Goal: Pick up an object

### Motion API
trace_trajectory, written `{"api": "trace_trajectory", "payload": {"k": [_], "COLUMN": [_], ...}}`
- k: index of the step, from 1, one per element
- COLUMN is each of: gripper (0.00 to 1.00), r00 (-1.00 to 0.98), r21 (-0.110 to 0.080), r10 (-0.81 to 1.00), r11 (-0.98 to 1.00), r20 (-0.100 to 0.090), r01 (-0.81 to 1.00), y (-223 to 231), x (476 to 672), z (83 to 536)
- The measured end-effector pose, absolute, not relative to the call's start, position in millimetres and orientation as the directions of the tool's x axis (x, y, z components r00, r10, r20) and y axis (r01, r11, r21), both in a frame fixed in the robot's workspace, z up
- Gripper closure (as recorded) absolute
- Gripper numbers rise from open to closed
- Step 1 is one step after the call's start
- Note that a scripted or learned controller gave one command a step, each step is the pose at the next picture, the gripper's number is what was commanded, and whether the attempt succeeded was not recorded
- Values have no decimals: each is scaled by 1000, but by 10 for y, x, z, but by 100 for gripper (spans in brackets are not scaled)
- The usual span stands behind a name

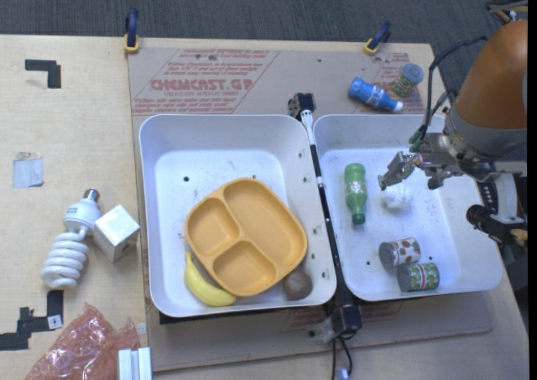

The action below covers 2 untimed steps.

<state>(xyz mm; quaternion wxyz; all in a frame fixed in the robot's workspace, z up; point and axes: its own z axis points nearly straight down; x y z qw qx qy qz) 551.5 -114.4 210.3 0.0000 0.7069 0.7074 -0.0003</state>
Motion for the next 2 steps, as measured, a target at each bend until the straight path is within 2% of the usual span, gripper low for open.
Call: {"api": "trace_trajectory", "payload": {"k": [1,2], "gripper": [0,0], "r00": [2,0], "r21": [1,1], "r10": [1000,1000], "r11": [-2,0], "r20": [0,-1], "r01": [1000,1000], "y": [-1069,-1331], "x": [4999,5545], "z": [1093,1721]}}
